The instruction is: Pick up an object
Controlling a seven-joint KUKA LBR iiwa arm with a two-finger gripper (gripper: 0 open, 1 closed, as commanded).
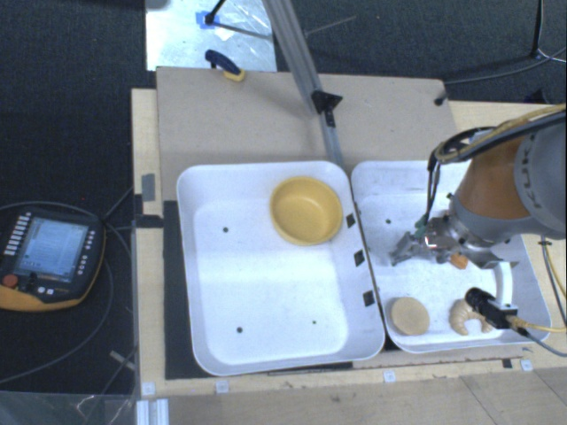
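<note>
Lying at the right bin's (381, 184) near edge are a tan disc (409, 315) and a pale croissant-shaped piece (464, 317), apart. The gripper (409, 248) hovers just above them over the bin floor; its opening cannot be told. A yellow bowl (306, 210) sits in the left bin (204, 264).

I see the desk (390, 113), tan-topped, carrying two shallow white bins touching side by side: left bin (266, 326), right bin (390, 180). A blue-and-yellow clamp (223, 64) sits at its far edge.

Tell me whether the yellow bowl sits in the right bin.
No, the yellow bowl sits in the left bin, near its far right corner.
</note>
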